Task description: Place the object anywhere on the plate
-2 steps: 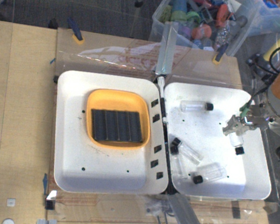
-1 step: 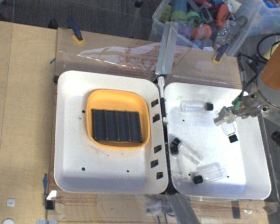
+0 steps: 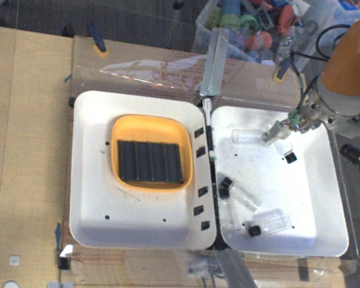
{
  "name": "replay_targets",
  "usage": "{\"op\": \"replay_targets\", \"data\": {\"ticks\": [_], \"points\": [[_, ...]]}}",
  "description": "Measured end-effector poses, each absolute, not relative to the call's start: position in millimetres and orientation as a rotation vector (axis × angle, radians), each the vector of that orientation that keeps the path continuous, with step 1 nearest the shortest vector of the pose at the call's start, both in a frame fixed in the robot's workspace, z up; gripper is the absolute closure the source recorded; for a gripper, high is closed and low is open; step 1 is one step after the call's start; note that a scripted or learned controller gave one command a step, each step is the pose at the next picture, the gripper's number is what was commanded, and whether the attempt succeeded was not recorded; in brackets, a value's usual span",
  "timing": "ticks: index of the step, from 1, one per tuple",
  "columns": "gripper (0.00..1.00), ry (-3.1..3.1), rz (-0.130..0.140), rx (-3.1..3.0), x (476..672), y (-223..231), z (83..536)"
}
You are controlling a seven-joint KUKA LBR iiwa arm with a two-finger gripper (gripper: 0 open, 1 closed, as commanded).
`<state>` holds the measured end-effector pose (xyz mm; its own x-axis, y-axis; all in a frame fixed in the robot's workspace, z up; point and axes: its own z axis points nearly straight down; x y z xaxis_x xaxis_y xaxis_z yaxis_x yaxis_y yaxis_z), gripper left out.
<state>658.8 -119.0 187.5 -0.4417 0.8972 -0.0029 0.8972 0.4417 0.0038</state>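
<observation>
An orange plate (image 3: 124, 129) sits in the left bin (image 3: 79, 212), and a dark grey ridged block (image 3: 150, 162) lies flat on it. In the right bin (image 3: 327, 225) lie several small clear bottles with black caps: one (image 3: 245, 137) at the back, one (image 3: 239, 194) near the divider, one (image 3: 269, 222) at the front. A loose black cap (image 3: 290, 156) rests right of the back bottle. My gripper (image 3: 278, 130) hangs low over the back of the right bin, just right of the back bottle and far from the plate.
A metal divider (image 3: 204, 169) with black clips separates the bins. A clear tub of colourful toys (image 3: 262, 16) stands behind the bench. The arm's orange band (image 3: 356, 51) hangs over the back right corner.
</observation>
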Motion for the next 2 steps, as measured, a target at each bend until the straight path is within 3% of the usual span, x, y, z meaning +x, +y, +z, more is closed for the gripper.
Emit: {"op": "replay_targets", "data": {"ticks": [1, 2], "points": [[1.0, 2.856, 0.003, 1.293, 668.0, -120.4, 232.0], [1.0, 2.97, 0.002, 0.999, 660.9, -133.4, 277.6]]}}
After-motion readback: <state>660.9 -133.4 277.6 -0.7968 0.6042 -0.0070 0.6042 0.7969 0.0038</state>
